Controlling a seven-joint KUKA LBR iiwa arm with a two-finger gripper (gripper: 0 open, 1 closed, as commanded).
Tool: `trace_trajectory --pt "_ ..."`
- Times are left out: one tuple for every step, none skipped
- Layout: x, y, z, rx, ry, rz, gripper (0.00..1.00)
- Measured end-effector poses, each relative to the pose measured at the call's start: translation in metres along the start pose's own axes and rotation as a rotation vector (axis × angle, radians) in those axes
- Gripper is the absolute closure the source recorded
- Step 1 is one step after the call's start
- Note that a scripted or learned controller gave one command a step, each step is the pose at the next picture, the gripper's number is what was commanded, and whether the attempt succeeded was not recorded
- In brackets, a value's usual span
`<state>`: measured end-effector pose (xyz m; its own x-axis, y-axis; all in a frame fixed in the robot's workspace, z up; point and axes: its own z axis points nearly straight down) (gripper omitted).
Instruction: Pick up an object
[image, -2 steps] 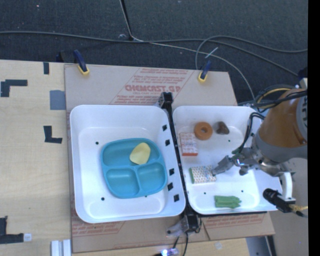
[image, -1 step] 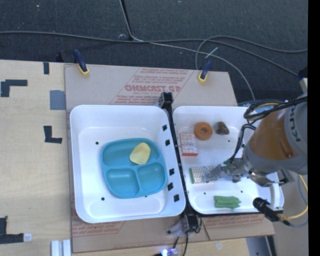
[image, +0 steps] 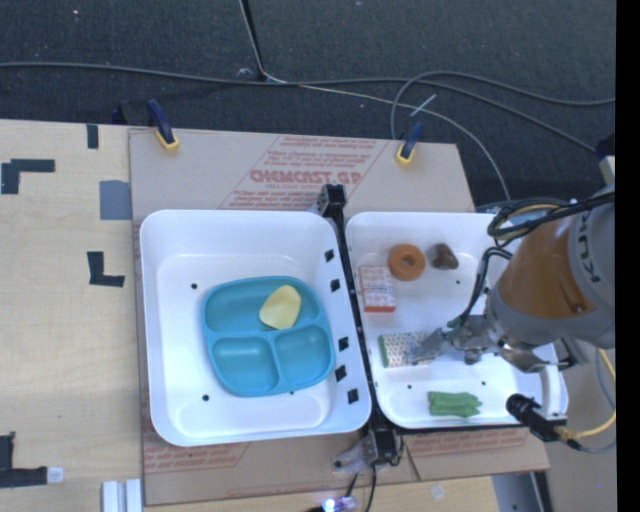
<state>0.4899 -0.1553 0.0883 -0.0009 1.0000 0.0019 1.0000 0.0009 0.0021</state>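
Note:
My gripper (image: 432, 346) reaches in from the right and sits low in the right bin (image: 455, 228), its tip right beside a small white packet with a green and red pattern (image: 396, 349). An orange ring (image: 406, 261) and a brown lump (image: 443, 257) lie at the bin's far side. A white and red packet (image: 376, 287) lies near the left wall. Near the front wall rests a green leafy piece (image: 454, 403). Whether anything is between the fingers is hidden.
The left bin (image: 170, 240) holds a blue divided plate (image: 265, 335) with a yellow piece (image: 281, 307) on its top right section. Black clips run along the divider between the bins. Cables cross the dark floor behind the bench.

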Motion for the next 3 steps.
trace_trajectory --pt "0.001 0.003 -0.013 -0.007 0.002 0.0 1.0" --pt "0.005 0.003 -0.075 -0.001 -0.003 -0.001 1.0" --pt "0.008 0.004 -0.118 -0.001 -0.003 -0.001 1.0"
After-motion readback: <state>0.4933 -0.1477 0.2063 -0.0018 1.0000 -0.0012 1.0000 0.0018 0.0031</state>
